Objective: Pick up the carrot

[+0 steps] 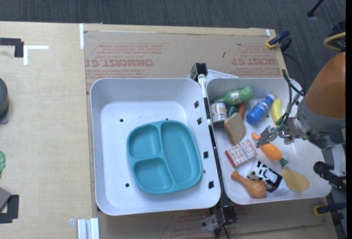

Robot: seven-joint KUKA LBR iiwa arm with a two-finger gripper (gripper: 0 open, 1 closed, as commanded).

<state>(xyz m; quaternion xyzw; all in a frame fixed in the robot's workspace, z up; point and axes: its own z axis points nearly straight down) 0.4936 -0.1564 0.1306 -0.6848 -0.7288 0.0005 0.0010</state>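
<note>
The carrot (270,151) is a short orange piece with a green stub at its right end. It lies in the right bin (324,191), near that bin's middle. My gripper (276,134) hangs just above and behind the carrot, reaching in from the right, and its fingers are open. One fingertip (267,134) is over the carrot's left end. Nothing is held between the fingers.
Around the carrot lie a bread slice (235,128), a red-and-white box (240,152), a drumstick (248,184), a black-and-white toy (268,174), a pale pear (296,179), a blue bottle (258,110), a banana (276,110), a green bottle (236,94) and a can (219,113). The left bin (110,106) holds a teal divided plate (164,156).
</note>
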